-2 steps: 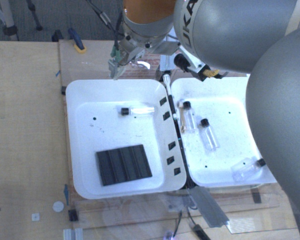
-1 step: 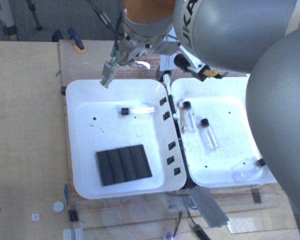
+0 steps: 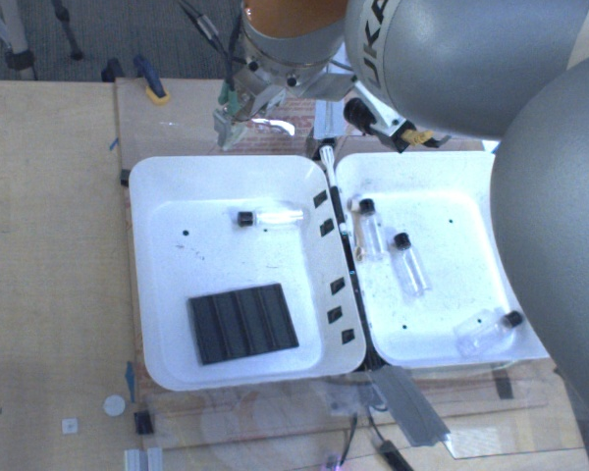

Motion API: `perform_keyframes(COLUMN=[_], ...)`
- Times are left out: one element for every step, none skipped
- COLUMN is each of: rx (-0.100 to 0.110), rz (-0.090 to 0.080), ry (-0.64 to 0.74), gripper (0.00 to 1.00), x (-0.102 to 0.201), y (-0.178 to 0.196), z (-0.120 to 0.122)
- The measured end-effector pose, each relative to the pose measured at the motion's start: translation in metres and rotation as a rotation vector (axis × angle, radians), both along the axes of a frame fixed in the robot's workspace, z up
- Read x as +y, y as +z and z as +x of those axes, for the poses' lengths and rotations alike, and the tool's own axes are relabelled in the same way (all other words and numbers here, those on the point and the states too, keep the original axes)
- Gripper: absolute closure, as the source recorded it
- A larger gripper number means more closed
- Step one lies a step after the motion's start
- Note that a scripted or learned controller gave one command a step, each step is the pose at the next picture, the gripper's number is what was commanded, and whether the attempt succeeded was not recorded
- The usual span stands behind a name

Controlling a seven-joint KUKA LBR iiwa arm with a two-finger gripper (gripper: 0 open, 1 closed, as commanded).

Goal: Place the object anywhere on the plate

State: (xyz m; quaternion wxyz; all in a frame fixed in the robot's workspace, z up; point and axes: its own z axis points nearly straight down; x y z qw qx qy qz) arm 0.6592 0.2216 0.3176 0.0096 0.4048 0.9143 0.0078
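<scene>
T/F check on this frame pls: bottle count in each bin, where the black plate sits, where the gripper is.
1. The left bin holds one clear bottle. True.
2. The dark ribbed plate lies in the right bin. False: it lies in the left bin, near its front.
3. The right bin holds three clear bottles with black caps. True.
4. A bottle rests on the plate. False: the left bin's bottle lies apart from it, near the back.
5. The gripper is down inside the right bin. False: it shows above the left bin's back edge.

Plate (image 3: 243, 323) and vial (image 3: 269, 218) lie in left bin (image 3: 152, 189).
</scene>
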Motion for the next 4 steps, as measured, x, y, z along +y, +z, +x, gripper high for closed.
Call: perform_keyframes(rx=[0.025, 0.024, 0.02, 0.02], rz=[-0.007, -0.007, -0.005, -0.005], ry=[0.1, 0.1, 0.1, 0.1], gripper=[1.0, 0.0, 1.0, 0.0], x=[-0.003, -0.003, -0.002, -0.002], y=[-0.064, -0.063, -0.052, -0.052], z=[0.0, 0.0, 0.001, 0.001])
